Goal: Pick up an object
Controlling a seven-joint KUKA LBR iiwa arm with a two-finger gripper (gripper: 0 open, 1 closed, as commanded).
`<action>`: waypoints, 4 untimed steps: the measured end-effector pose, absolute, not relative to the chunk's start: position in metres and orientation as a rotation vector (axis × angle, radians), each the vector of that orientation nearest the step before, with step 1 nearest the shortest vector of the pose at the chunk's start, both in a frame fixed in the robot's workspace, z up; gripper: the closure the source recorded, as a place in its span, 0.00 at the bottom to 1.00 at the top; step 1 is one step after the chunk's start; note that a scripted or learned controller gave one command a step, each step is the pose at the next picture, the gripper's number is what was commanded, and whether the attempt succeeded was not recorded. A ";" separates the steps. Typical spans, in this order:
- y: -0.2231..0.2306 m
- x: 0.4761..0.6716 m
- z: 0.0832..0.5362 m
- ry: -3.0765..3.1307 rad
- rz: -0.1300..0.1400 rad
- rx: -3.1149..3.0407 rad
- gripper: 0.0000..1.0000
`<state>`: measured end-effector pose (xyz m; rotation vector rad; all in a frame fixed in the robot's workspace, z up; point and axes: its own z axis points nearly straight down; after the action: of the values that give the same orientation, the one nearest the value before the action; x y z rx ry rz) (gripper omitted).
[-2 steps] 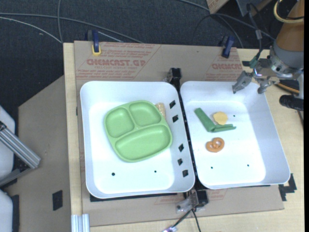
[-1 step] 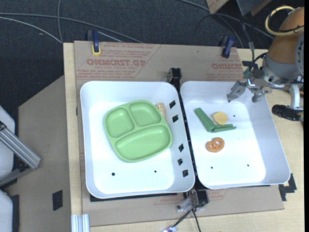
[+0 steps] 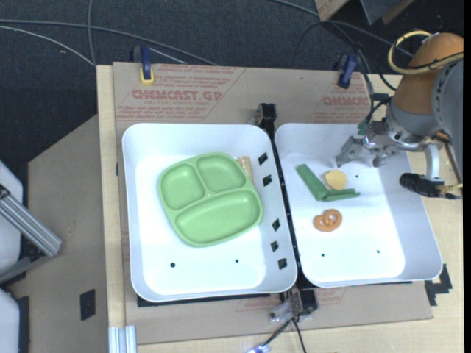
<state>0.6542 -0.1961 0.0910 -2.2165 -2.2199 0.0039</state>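
- Gripper [image 3: 362, 151] sits over the upper-right part of the right bin [image 3: 412, 248], arm entering from the view's right. Two fingers are visible, splayed apart; nothing lies between them. Judged open and empty.
- Candidate objects all lie in the right bin, on the side of the gripper toward the view's lower left:
  - Green pea-pod-shaped piece [image 3: 318, 184]: nearest group, below and to the left of the gripper. Long axis runs diagonally, from upper left to lower right, with a short leg bending off to the right at its lower end.
  - Pale yellow round piece [image 3: 336, 179]: touching or overlapping the green piece on its right side; the closest object to the fingertips, just below and slightly left of them.
  - Orange pretzel-like ring [image 3: 328, 220]: farther down from the gripper, apart from the other two.
- Left bin [image 3: 143, 197] holds a green divided plate [image 3: 211, 198], well apart from the gripper, across the divider.
- Judgement: the yellow piece is the shortest reach, a small shift down-left then descent. Risk: its contact with the green piece may cause a double or glancing grasp.
- Nothing is lifted yet.
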 end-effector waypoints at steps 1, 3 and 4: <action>-0.196 0.656 0.107 -2.225 -0.001 -2.220 1.00; -0.200 0.655 0.215 -2.227 -0.006 -2.227 1.00; -0.200 0.656 0.247 -2.225 -0.004 -2.224 1.00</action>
<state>0.6560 -0.2001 0.2469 -2.2236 -2.2252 -0.0038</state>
